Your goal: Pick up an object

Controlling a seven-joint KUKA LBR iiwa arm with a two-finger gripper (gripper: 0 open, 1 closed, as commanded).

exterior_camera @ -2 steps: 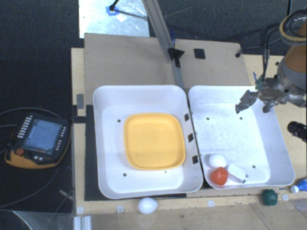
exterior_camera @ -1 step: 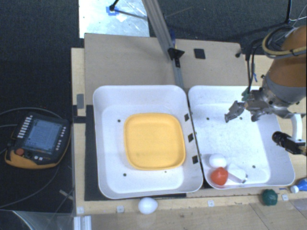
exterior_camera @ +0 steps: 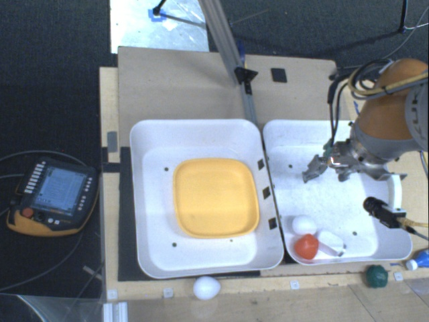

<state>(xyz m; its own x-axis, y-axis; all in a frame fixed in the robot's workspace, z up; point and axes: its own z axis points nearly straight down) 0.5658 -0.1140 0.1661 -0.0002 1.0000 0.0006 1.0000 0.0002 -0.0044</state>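
Observation:
In the right bin (exterior_camera: 288, 143), near its front edge, lie a white egg-shaped object (exterior_camera: 303, 225), a red ball (exterior_camera: 307, 246) and a small white piece (exterior_camera: 330, 241), all close together. My gripper (exterior_camera: 328, 172) hangs over the middle of that bin, behind these objects and apart from them. Its fingers stand spread open with nothing between them. The left bin (exterior_camera: 151, 247) bears a yellow square plate (exterior_camera: 216, 196).
A white egg (exterior_camera: 206, 288) lies on the bench in front of the left bin. A green ball (exterior_camera: 377, 276) sits off the right bin's front corner. A teach pendant (exterior_camera: 50, 196) rests on the floor at far left. A metal bar (exterior_camera: 224, 32) slants in from the back.

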